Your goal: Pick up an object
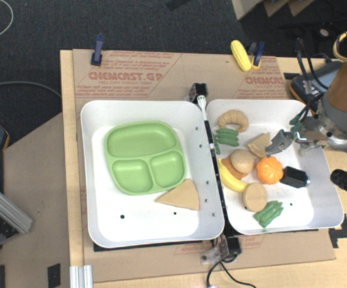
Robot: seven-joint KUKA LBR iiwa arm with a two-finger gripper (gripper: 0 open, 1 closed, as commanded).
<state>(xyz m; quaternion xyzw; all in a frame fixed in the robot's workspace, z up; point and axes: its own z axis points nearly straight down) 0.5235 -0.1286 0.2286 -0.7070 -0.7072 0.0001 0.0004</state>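
The right bin holds several toy foods. A croissant lies at the back, with green beans just in front of it. A banana lies along the left wall. Beside it are a pale potato, an orange, a tan bread slice, a round tan piece and a green pod. My gripper hangs low over the bin's middle, just right of the bread slice and above the orange. I see nothing held in it.
The left bin carries a green compartment plate and a tan wedge at its front right. A yellow clamp and a blue clamp sit on the cardboard behind the bins. The arm comes in over the right bin's right wall.
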